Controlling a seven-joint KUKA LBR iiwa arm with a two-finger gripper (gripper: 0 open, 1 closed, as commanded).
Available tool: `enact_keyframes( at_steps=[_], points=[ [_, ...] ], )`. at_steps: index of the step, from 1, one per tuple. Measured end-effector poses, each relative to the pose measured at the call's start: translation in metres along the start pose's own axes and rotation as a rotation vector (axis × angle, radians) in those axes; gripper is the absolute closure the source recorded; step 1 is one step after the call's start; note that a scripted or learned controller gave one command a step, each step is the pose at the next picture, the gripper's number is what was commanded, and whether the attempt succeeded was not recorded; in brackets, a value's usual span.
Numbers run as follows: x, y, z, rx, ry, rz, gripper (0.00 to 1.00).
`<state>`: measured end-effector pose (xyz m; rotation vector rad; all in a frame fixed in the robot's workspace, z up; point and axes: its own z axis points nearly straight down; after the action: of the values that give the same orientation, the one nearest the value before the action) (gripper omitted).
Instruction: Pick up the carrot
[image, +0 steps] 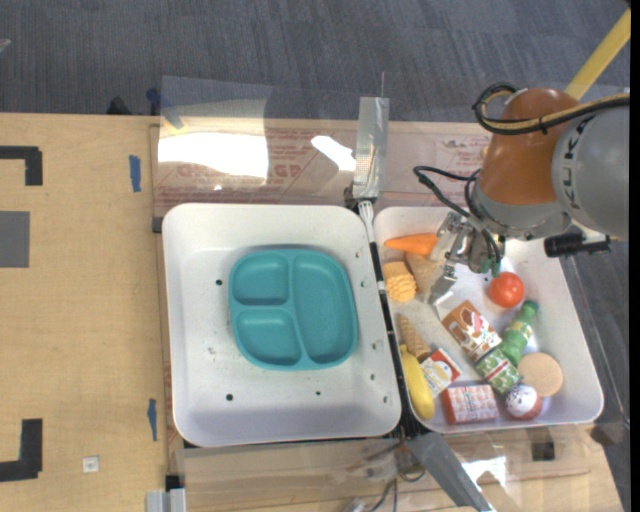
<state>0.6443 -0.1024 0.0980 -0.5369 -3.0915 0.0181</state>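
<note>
1. Two shallow white bins sit side by side on a wooden bench, seen from above at a slant.
2. The left bin (190, 330) holds a teal divided plate (293, 307) with three sections, lying near its middle.
3. The right bin (583, 350) is crowded with toy food.
4. The carrot (411, 243), orange and tapered, lies in the far left corner of the right bin, its tip pointing left toward the divider between the bins.
5. The grey arm (540, 160), with its orange band, reaches in from the right over the far side of the right bin.
6. The gripper (452, 268) hangs just right of the carrot's thick end, with its metal fingers (443, 283) pointing down and toward the near left; whether they are parted or closed cannot be told, and nothing is visibly between them.
7. A yellow corn piece (400, 286) lies just near of the carrot.
8. A red tomato (506, 289) sits right of the gripper.
9. A green bottle (514, 342), a banana (417, 385) and a red carton (469, 403) lie toward the bin's near side.
</note>
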Motion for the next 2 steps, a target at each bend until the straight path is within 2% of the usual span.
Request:
enact_keyframes(
  at_steps=[1, 2],
  points=[
    [-0.008, 0.001, 0.0, 0.006, 0.017, -0.053, 0.0],
    [0.003, 0.013, 0.001, -0.012, 0.019, 0.436, 0.0]
  ],
)
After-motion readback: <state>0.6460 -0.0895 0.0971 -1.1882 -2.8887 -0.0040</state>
